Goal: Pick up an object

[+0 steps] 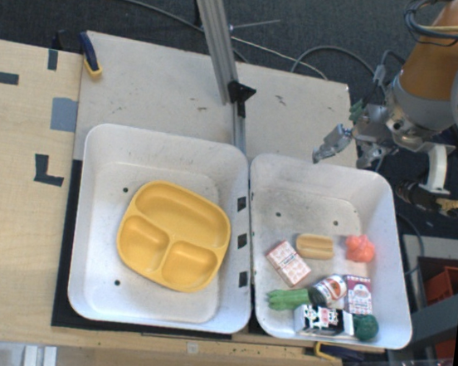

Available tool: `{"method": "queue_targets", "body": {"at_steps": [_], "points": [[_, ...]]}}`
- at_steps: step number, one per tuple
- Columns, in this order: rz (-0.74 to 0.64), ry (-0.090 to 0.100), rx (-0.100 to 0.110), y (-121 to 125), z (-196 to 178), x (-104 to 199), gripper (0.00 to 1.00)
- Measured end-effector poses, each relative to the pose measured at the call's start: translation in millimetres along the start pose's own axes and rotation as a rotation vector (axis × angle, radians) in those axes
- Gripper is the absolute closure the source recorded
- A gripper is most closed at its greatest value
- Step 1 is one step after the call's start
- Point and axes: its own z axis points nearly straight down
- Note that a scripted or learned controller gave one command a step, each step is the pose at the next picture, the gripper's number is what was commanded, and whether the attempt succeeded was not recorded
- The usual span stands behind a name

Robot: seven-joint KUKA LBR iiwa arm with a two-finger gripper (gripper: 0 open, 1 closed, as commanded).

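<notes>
My gripper (349, 149) hangs over the far rim of the right bin (392, 212), its fingers spread open with nothing between them. The bin's objects lie well in front of it, toward the near side: a tan bread roll (314, 246), an orange-red fruit (360, 248), a pink-and-white carton (288, 263), a green vegetable (287, 299), a small can (330, 288), a pink box (358, 295), a black-and-white carton (324, 319) and a green ball (366, 327).
The left bin (92, 202) holds a yellow divided plate (174, 235). A grey metal pole (219, 38) slants down to the seam between the bins. Cables lie on the dark floor behind the bench.
</notes>
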Motion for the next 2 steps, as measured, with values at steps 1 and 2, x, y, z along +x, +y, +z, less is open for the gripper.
{"method": "queue_targets", "body": {"at_steps": [1, 2], "points": [[0.0, 0.0, 0.0, 0.0, 0.0, 0.0, 0.0], [0.001, -0.001, 0.006, -6.9, 58.6, 7.9, 0.0]]}}
